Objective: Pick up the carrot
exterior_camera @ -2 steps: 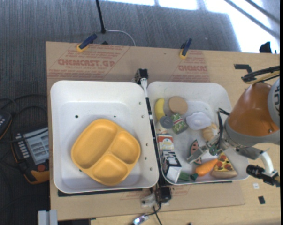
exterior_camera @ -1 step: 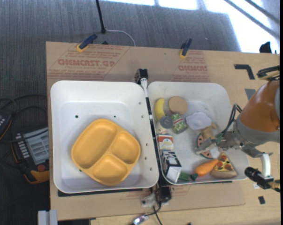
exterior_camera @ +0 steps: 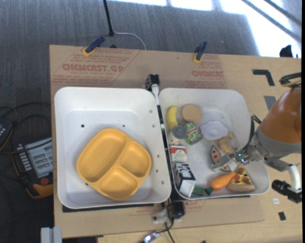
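The carrot (exterior_camera: 222, 180) is orange with a green leafy end and lies on its side near the front edge of the right bin (exterior_camera: 238, 97). Its tip points right, toward a pizza slice (exterior_camera: 242, 180) that it nearly touches. My gripper (exterior_camera: 240, 157) hangs over the right part of this bin, a little behind and to the right of the carrot, close to a watermelon slice (exterior_camera: 216, 156). The grey arm with its orange band (exterior_camera: 289, 116) reaches in from the right. Nothing shows between the gripper and the carrot.
The right bin also holds a banana (exterior_camera: 172, 117), a round tan cookie (exterior_camera: 191, 113), a grey disc (exterior_camera: 179, 131), a pale translucent piece (exterior_camera: 213, 130) and small cartons (exterior_camera: 180, 161). The left bin (exterior_camera: 71, 105) holds a yellow divided plate (exterior_camera: 115, 162). Clamps sit at the bench's rear.
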